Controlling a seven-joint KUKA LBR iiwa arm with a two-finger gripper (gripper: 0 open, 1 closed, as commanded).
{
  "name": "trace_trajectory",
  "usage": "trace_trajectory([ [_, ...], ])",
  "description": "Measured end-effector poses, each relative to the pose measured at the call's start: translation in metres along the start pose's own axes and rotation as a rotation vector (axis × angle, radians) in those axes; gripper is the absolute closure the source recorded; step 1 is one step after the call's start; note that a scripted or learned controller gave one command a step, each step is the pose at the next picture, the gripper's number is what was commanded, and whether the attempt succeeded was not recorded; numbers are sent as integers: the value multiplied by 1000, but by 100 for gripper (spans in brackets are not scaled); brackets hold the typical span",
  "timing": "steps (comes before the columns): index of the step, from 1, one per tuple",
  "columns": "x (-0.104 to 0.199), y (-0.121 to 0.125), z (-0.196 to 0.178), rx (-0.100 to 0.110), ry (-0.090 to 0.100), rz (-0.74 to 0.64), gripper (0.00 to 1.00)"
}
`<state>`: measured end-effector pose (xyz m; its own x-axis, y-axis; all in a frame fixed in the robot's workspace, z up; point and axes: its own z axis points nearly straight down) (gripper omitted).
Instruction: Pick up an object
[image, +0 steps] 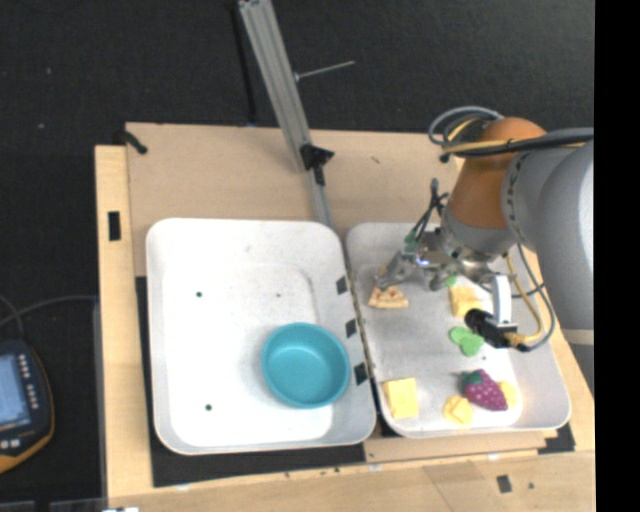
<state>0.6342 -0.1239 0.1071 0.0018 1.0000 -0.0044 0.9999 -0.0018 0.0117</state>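
Pincer (432, 268) (low) over six toys (484, 390)

Grey pole (283, 100), handheld screen device (20, 395)

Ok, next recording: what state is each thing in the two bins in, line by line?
Teal round plastic bowl: upright, in left bin.
Tan pizza-slice toy: lying flat, right bin, just below the gripper.
Yellow block: flat, near front edge.
Purple grape bunch toy: resting on its side.
Green toy piece: lying loose.
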Motion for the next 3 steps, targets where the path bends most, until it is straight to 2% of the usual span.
trace_trajectory([
  [1,0,2,-12,-6,1,2,100],
  [2,-3,13,-73,3,3,-5,100],
  [3,-13,16,-132,3,3,-4,100],
])
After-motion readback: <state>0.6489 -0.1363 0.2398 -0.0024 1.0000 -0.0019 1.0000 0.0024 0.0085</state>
